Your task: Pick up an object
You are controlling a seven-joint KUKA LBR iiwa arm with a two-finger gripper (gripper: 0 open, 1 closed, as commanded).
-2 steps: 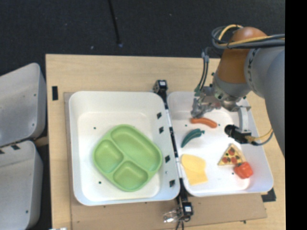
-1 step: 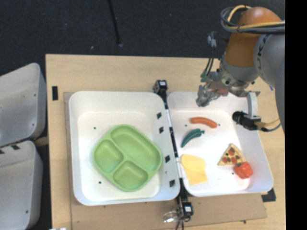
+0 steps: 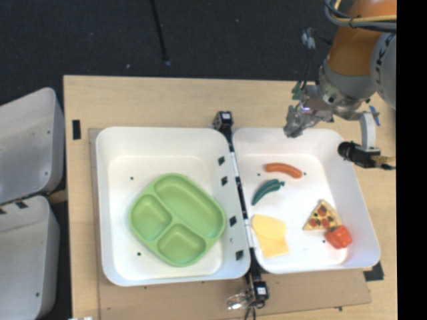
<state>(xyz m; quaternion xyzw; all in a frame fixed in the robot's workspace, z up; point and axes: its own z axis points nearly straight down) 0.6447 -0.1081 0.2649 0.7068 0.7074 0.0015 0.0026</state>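
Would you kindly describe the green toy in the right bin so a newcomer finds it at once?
Start at the right bin. Near its middle, just below the orange sausage, lies the green pepper, slim and curved. It is the bin's only green piece, above the yellow cheese.

The bench presents a matt, wood-like tan surface. Both white bins appear as smooth moulded plastic with a slight sheen. The green divided plate looks like smooth matt plastic. The gripper appears metallic grey; the arm shows a glossy orange band.
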